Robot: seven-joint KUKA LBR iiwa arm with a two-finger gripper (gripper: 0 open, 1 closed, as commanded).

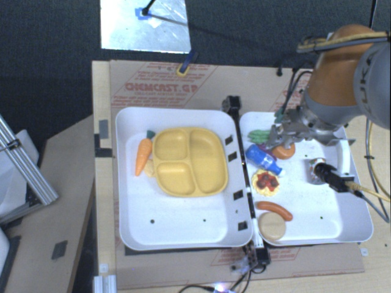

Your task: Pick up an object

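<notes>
We see the gripper (282, 140) low over the far part of the right bin (351, 215), its metal fingers down at a round orange piece (285, 151) beside a green leafy toy (259, 136); we cannot tell whether they are spread or pinching. Near them lie a glossy blue bottle (263, 159), a small round pizza (267, 182), a smooth sausage (275, 210) and a pale round bun (272, 226). The left bin (131, 224) holds a moulded yellow divided plate (186, 162) and a tapered carrot (142, 155).

A shiny square sheet (145, 16), perhaps foil, lies beyond the cardboard-covered bench (165, 84).
</notes>
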